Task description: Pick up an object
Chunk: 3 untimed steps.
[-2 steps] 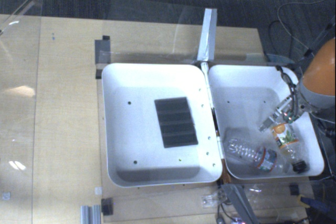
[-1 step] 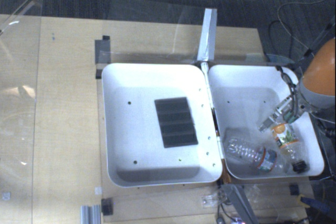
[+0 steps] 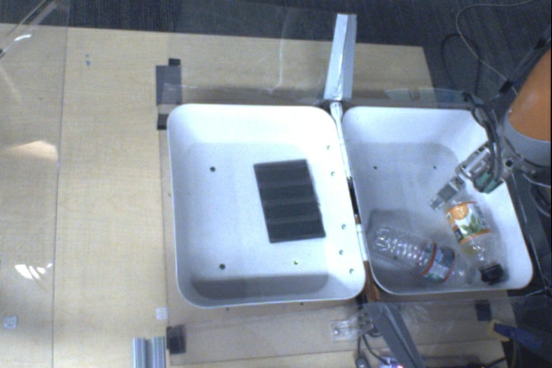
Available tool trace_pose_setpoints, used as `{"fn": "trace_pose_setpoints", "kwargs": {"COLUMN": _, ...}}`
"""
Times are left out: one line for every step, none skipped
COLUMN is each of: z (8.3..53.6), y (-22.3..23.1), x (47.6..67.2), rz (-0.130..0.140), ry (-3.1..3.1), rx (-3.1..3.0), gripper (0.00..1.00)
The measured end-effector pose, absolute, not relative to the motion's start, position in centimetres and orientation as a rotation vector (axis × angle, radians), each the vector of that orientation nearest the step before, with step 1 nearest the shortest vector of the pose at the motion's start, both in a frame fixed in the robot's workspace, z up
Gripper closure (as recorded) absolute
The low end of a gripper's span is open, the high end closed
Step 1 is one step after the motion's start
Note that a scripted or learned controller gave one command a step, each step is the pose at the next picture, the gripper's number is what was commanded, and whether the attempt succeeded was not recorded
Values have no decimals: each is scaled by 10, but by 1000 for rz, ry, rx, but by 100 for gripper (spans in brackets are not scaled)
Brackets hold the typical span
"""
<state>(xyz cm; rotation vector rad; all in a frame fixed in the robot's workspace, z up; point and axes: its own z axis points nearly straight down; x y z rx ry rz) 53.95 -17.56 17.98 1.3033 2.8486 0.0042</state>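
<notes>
Camera view. The gripper point(image 3: 450, 192) hangs over the right-hand portion of the right bin point(image 3: 405, 127), reaching in from the right edge of the scene beneath the arm's orange band point(image 3: 530, 108). Its pale metallic tip points down and toward the left; whether the fingers stand wide or narrow cannot be told, since the tip is small and blurred against the white floor, and nothing is seen between them.

Just near-side and slightly right of the tip lies a small bottle with an orange label point(image 3: 470, 222), its long axis running roughly from far-left to near-right and ending in a dark cap point(image 3: 492, 273) by the bin's near-right corner. It appears to be just beside the tip, though contact cannot be judged.

Further left, along the near wall, rests a clear plastic bottle point(image 3: 405, 249), long axis left to right, its coloured end toward the right. It lies well apart from the tip.

The left bin point(image 3: 185, 185) holds a dark ribbed rectangular block point(image 3: 289, 200) at its centre, far from the gripper.

Judgement: the orange-labelled bottle is the nearest candidate; a short move toward the near side, with the fingers set across its long axis, would suit.
</notes>
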Motion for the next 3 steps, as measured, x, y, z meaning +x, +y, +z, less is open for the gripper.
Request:
{"fn": "trace_pose_setpoints", "kwargs": {"z": 90, "y": -206, "x": 551, "rz": 5, "ry": 2792, "rx": 1405, "gripper": 0}}
{"fn": "trace_pose_setpoints", "kwargs": {"z": 102, "y": -204, "x": 554, "rz": 10, "ry": 2792, "rx": 1396, "gripper": 100}}
{"fn": "trace_pose_setpoints", "kwargs": {"z": 102, "y": -204, "x": 554, "rz": 9, "ry": 2792, "rx": 1397, "gripper": 0}}
